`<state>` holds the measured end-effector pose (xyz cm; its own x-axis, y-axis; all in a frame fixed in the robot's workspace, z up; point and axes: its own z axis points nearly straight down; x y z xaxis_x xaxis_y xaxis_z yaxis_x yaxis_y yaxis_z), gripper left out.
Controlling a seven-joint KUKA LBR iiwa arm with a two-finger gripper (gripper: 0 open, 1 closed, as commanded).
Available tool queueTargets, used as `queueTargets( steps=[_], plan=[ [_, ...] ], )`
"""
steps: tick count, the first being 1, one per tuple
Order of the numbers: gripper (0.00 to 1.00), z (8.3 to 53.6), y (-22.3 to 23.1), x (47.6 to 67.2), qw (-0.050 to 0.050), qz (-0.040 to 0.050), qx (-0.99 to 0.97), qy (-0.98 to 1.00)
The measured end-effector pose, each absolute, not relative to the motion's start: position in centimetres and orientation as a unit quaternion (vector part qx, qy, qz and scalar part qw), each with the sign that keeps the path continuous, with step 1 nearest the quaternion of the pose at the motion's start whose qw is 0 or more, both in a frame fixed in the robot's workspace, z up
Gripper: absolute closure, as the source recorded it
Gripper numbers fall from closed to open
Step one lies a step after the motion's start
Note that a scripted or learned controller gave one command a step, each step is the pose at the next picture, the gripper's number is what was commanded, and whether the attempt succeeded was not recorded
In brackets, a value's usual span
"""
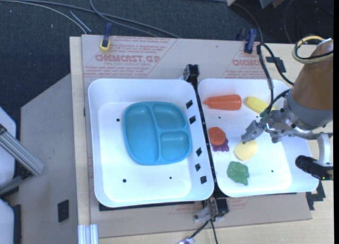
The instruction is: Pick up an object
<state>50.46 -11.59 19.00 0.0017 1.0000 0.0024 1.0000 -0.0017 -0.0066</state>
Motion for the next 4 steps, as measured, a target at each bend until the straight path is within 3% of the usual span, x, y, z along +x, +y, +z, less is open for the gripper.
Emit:
queueTargets(
  steps=[2, 3, 4],
  plan=[
    [0.00, 9.1, -11.0, 51.4, 0.003, 0.0011, -0.707, -0.707],
    [1.00, 10.5, -11.0, 51.5, 0.001, -0.0005, -0.708, -0.707],
    [1.00, 16.6, -10.3, 51.4, -0.002, -0.0013, -0.707, -0.708]
  ],
)
